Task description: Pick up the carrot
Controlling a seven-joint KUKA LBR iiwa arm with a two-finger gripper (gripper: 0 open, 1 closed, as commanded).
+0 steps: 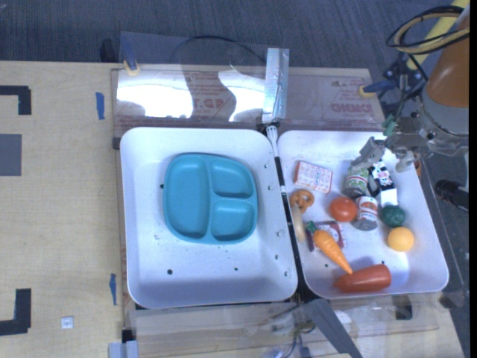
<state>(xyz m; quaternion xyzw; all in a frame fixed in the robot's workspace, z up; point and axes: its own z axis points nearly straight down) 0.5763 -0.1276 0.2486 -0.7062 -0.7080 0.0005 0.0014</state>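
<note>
The hand [378, 155] hangs over the far right part of the right bin [432, 274], above the cans [361, 192] and well apart from the target; whether its parts are apart or together cannot be told, and nothing shows clamped in it. The carrot [332, 248] lies untouched in the near left part of that bin, leafy end toward the pretzel [302, 198], tip near the sausage [363, 278], tomato [343, 209] just beyond. Judgement: approach, grasp and lift all remain; the task appears not yet begun.
</note>
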